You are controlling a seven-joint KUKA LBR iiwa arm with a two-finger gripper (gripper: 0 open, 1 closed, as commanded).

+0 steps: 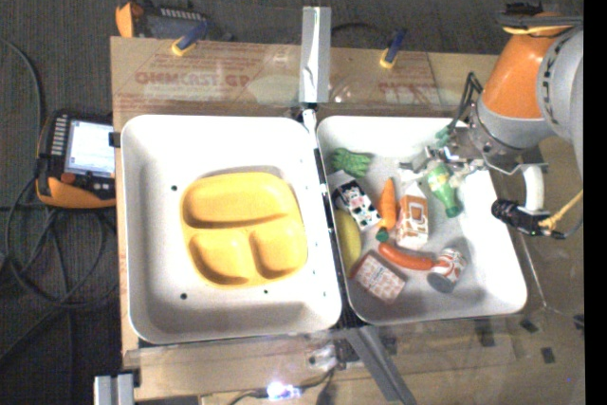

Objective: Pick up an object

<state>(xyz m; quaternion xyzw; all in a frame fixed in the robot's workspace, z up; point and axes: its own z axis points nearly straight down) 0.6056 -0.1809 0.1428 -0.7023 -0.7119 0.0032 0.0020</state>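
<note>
My gripper [448, 158] hangs over the upper right part of the right bin [503, 289], below the arm's orange band. A green bottle-like object [445, 190] lies right under it, touching or nearly touching; whether it is gripped is hidden. Elsewhere in this bin are a green leafy toy [349, 161], a cow-patterned piece [354, 200], a carrot [388, 201], an orange-and-white carton [413, 219], a yellow banana [347, 243], a red sausage [410, 257], a small can [448, 266] and a red-brown packet [379, 278].
The left bin [142, 156] holds a yellow compartment tray [245, 228]. A metal divider post [315, 52] stands behind the gap between the bins. A handheld pendant [78, 161] lies left of the bench. Cables run beside the arm at the right.
</note>
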